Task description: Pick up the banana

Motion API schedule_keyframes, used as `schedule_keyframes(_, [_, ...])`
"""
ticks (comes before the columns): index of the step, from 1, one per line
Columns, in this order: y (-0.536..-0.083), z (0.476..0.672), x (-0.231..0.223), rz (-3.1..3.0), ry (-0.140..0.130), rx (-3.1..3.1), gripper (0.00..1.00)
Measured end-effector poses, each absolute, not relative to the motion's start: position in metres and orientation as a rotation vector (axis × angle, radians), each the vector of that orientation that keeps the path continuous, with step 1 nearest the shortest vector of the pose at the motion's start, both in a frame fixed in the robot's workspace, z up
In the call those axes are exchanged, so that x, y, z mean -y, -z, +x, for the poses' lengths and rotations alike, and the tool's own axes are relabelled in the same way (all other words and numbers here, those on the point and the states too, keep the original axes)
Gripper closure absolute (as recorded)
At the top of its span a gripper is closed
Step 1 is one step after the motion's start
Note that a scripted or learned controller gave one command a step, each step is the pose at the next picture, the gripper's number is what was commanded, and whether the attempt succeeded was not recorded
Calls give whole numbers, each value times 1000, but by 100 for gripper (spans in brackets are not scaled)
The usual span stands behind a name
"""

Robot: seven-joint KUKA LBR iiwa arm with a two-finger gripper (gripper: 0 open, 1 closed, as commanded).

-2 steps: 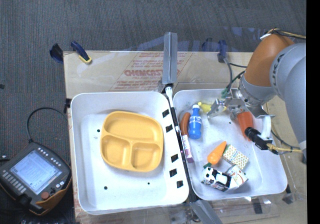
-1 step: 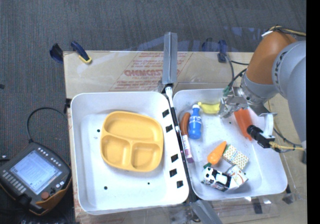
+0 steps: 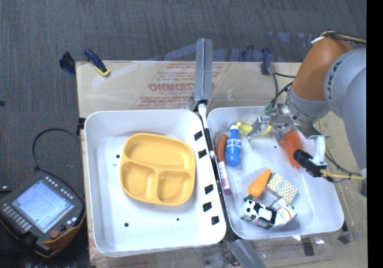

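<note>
- The arm (image 3: 335,81) reaches in over the right bin (image 3: 335,216), its orange band up near the bin's far right corner.
- The gripper (image 3: 267,126) hangs low over the far part of that bin; its fingers look spread a little, with nothing clearly between them.
- The banana (image 3: 244,127) shows as a bit of yellow near the bin's far edge, just beside the gripper's tips and partly hidden, so whether they touch I cannot tell.
- A blue bottle (image 3: 233,147) with a white cap lies just beside the banana, toward the bin's left wall.
- A reddish sausage-shaped toy (image 3: 221,146) lies along that left wall, next to the bottle.
- A carrot (image 3: 259,182) sits mid-bin; a checked box (image 3: 281,188) lies just beside it.
- A black-and-white cow-patterned carton (image 3: 258,213) lies by the near edge.
- The left bin (image 3: 99,141) holds a yellow divided plate (image 3: 158,168) near its middle.
</note>
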State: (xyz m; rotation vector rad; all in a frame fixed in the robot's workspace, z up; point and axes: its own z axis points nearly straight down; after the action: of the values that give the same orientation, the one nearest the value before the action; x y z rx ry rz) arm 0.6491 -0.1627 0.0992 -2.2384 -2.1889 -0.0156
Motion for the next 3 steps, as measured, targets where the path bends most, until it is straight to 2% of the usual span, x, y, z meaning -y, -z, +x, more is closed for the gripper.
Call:
schedule_keyframes(1, [-90, 648, 167, -2420, 18, 1973, 0])
schedule_keyframes(2, [-100, 649, 171, -2431, 11, 1984, 100])
schedule_keyframes(3, [-180, 645, 134, -2706, -1, 1594, 100])
